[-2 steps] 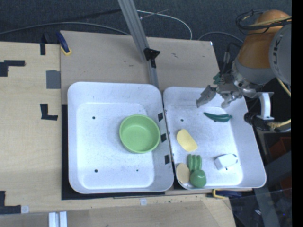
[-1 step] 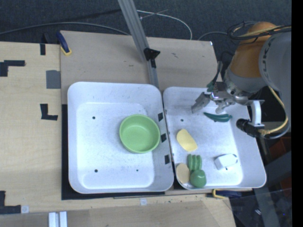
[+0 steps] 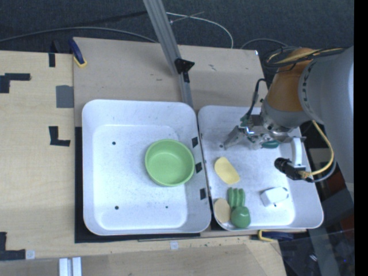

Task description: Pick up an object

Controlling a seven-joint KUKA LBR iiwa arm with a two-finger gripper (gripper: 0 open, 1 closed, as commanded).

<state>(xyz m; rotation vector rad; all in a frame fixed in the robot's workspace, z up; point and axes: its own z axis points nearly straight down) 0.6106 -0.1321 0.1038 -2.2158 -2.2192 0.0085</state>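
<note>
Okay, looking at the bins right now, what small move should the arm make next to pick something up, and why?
Probably shift the gripper slightly toward the camera and lower it over the yellow oval piece. That piece lies flat and by itself on the right white bin's floor, just below the gripper, while the green pieces crowd the near edge.

Even, soft overhead light, faint shadows, slightly grainy and soft focus throughout.

Two white bins (image 3: 92, 171), one green bowl (image 3: 169, 163)
</note>
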